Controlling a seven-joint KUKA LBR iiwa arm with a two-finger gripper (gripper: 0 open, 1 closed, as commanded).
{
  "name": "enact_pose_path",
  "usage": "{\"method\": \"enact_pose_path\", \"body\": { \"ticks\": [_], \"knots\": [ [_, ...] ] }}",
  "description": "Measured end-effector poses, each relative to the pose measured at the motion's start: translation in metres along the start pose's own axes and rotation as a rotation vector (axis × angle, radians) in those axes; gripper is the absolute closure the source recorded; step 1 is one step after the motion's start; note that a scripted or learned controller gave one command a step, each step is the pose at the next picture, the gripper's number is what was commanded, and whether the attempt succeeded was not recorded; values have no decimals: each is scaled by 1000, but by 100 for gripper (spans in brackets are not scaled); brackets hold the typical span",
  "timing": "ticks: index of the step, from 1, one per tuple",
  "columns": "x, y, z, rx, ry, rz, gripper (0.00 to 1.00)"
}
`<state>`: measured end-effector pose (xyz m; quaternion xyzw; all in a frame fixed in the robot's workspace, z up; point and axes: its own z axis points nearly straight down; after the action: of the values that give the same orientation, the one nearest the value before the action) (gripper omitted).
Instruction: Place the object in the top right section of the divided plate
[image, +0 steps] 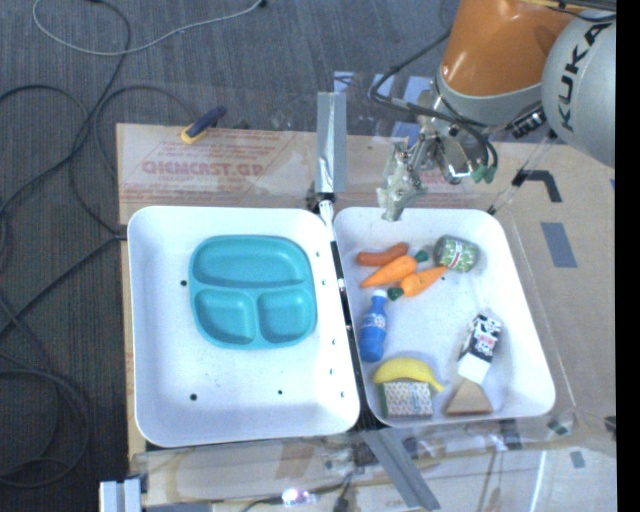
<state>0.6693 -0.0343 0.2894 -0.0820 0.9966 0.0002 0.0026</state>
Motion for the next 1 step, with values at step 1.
{"method": "enact_pose_path", "body": {
  "ticks": [1],
  "knots": [
    [7,57,2,-2,1,-174,100]
  ]
}}
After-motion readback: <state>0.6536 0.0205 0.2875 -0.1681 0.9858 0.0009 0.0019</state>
